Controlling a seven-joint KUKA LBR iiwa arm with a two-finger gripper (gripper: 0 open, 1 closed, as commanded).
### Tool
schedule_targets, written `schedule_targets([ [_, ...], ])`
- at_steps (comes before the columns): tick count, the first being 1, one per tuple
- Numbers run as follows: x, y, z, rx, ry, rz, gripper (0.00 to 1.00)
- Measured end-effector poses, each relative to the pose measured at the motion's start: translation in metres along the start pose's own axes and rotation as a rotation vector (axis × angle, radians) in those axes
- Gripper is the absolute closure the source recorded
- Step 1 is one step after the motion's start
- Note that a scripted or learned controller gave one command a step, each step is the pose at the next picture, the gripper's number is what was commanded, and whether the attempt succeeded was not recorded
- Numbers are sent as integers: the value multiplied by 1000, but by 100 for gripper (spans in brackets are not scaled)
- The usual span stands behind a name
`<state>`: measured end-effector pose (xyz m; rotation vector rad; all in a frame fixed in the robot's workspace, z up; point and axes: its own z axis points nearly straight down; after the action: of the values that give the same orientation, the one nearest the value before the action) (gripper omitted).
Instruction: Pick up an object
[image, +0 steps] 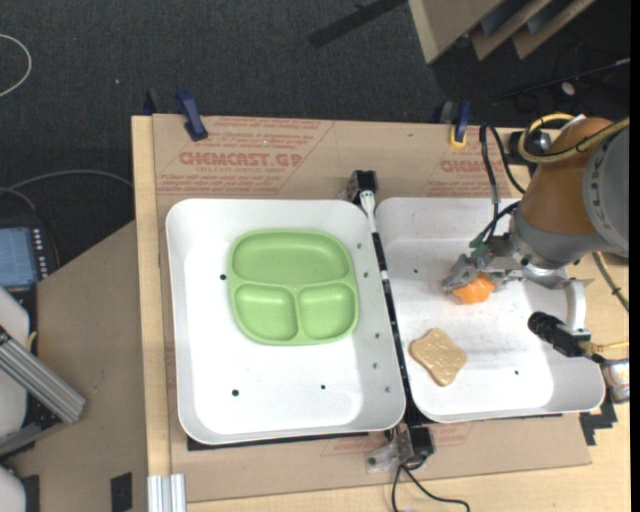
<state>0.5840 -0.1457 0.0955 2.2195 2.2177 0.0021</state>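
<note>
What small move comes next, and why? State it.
Probably lift straight up a little to test the grasp. The gripper is low in the right bin, right at the orange object; the tan cracker-shaped piece lies apart, nearer the front.

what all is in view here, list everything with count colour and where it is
bins: 2, white, side by side on the bench
divided plate: 1, light green, three compartments, in the left bin
orange object: 1, orange, upper middle of the right bin, directly at the gripper
tan piece: 1, tan, flat with wavy edges, lower left of the right bin, apart from the orange object
board: 1, brown with red print, under both bins
clamps: 2, blue, on the board's far edge
arm: 1, grey with orange band, reaching in from the right
gripper: 1, dark grey, low over the orange object; whether it grips is unclear
</note>
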Motion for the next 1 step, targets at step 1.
schedule_targets([
  [1, 48, 76, 12, 27, -1, -5, 100],
])
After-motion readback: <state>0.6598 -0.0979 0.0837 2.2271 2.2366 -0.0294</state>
